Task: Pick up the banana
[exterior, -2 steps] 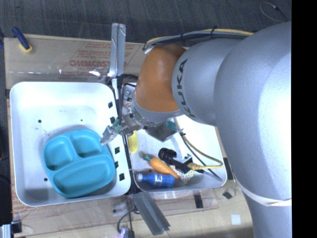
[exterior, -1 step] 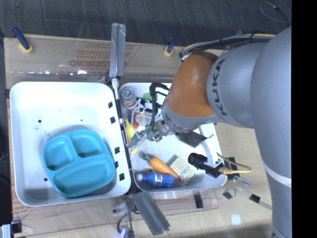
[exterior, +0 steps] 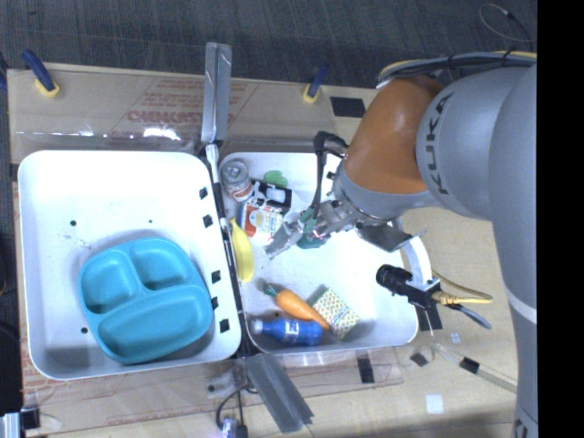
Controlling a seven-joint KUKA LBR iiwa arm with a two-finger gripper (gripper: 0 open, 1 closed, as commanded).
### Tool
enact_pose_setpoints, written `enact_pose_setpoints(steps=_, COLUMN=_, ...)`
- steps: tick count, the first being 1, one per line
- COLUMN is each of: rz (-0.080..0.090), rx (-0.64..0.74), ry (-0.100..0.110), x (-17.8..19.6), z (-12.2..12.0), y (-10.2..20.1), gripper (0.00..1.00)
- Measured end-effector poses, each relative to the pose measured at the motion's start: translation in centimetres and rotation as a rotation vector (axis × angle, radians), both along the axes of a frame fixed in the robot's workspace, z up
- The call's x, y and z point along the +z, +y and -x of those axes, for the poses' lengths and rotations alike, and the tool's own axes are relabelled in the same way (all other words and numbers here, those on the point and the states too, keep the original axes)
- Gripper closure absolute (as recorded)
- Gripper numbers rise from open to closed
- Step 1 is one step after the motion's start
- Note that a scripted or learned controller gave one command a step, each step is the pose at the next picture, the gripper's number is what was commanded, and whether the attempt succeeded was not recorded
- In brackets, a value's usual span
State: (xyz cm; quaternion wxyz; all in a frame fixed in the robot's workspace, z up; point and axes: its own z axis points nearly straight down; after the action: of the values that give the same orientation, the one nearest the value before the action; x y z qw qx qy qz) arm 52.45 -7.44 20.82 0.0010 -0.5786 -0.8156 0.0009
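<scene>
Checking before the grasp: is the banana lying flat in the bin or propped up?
Propped, it seems: the banana rests lengthwise along the left wall of the right bin, beside the gripper. Whether it lifts off the floor, cannot tell.

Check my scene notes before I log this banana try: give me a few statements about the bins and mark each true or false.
1. The banana lies in the right bin, against its left wall. True.
2. The blue divided plate sits in the right bin. False: it is in the left bin.
3. The carrot lies just above the blue bottle. True.
4. The gripper holds the banana. False: the banana lies apart from it, to its left.
5. The can stands beside the plate. False: it is in the right bin's far left corner.
</scene>
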Motion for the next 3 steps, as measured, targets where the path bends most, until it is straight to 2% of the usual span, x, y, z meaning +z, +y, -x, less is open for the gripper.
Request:
enact_pose_setpoints(steps=1, rz=0.000, rx=-0.018, ry=0.002, x=-1.7, z=0.3, y=7.1, gripper=0.00)
enact_pose_setpoints(steps=2, rz=-0.001, rx=-0.004, ry=-0.002, x=-1.7, z=-0.6, y=7.5, gripper=0.00)
enact_pose_setpoints(steps=3, rz=-0.001, rx=-0.018, ry=0.003, x=-1.8, z=1.4, y=3.8, gripper=0.00)
